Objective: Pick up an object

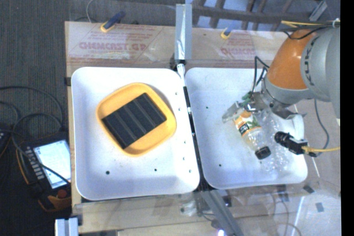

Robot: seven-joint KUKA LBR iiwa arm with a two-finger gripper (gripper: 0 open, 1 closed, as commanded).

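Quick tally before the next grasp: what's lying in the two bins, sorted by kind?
Yellow dish with a dark ribbed insert, left bin: 1
Clear plastic bottle with an orange label, right bin: 1
Total: 2
The gripper sits right at the bottle's upper end.
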